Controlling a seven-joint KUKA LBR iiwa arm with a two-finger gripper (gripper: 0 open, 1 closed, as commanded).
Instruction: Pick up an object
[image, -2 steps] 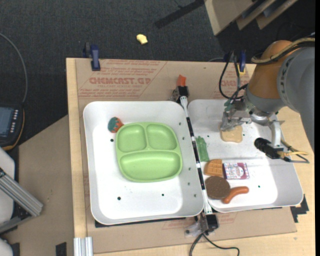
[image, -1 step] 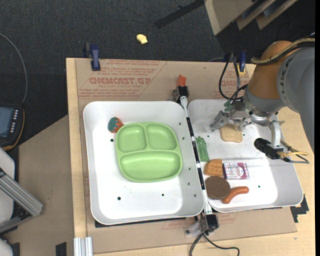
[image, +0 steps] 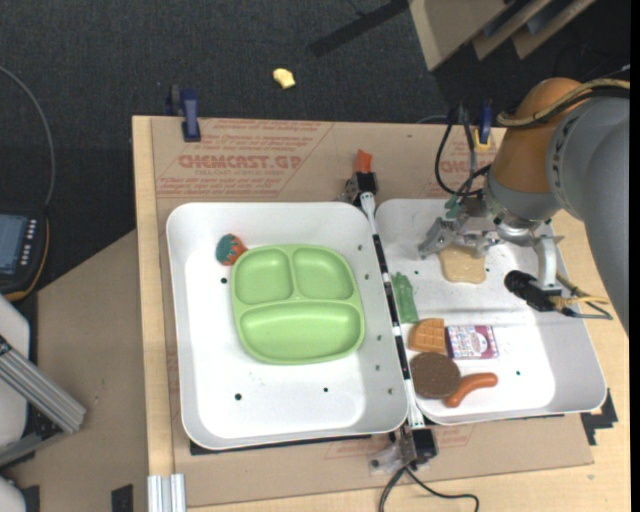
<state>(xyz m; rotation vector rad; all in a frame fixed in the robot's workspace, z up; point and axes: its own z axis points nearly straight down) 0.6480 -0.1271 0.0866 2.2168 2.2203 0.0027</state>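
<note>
I stood near the bench (image: 250, 160) and looked down on the two white bins. The grey arm (image: 585, 150) came in from three o'clock and bent over the right bin (image: 572, 352). Its gripper (image: 462, 242) hung at about twelve o'clock in that bin, with its two fingers spread apart and nothing between them. A pale tan slice of bread (image: 463, 269) lay flat on the floor of the bin, directly at six o'clock from the gripper and very close to it. I could not tell if they were touching.

The other things lay in the lower half of the same bin. A green stick (image: 402, 298) lay along the wall at nine o'clock. An orange waffle (image: 428, 335) lay just below it, with a pink box (image: 471, 342) just beside the waffle at three o'clock. A brown disc (image: 436, 374) was at six o'clock from the waffle, and an orange sausage (image: 470, 388) touched the disc on its right side.

In the left bin (image: 200, 330) a green plate (image: 296, 303) with three compartments lay in the middle. A small red and green fruit (image: 231, 248) rested at its ten o'clock edge.
</note>
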